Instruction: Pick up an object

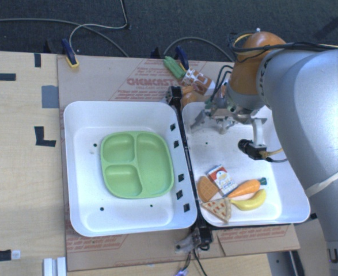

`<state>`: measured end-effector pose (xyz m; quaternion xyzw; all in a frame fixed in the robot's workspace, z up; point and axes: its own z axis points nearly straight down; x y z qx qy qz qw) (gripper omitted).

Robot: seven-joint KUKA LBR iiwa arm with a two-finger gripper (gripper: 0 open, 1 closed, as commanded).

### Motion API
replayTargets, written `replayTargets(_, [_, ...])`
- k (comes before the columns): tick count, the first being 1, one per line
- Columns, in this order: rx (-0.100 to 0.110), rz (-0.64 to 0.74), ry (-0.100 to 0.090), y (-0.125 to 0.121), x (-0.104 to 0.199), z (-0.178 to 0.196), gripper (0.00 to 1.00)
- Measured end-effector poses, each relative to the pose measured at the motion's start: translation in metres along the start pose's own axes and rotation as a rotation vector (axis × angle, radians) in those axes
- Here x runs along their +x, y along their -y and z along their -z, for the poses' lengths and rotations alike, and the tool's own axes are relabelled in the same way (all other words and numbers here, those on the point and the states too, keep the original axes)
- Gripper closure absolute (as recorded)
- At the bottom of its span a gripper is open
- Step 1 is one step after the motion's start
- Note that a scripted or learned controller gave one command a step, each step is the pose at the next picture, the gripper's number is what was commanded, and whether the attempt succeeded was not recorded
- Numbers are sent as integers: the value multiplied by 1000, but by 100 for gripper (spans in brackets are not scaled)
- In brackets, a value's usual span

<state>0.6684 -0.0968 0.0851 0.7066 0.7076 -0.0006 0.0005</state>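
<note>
Toys (232, 191) huddle at the lower edge of the right bin (289, 211); its middle floor lies open. The jaws (215, 119) hang near its upper-left rim, slightly parted, gripping nothing.

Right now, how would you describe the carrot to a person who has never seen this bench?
Look at the right white bin, at its near end where small toy foods lie together. The carrot is the orange, pointed one with a small green tip, lying just above the yellow banana and right of the small carton.
</note>
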Motion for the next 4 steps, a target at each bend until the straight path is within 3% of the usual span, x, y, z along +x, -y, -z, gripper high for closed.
replayTargets(1, [-1,0,0,0,-8,0,0])
replayTargets(2, [-1,-1,0,16,2,0,0])
replayTargets(3, [-1,1,-1,0,2,0,0])
replayTargets(4, [-1,1,-1,0,2,0,0])
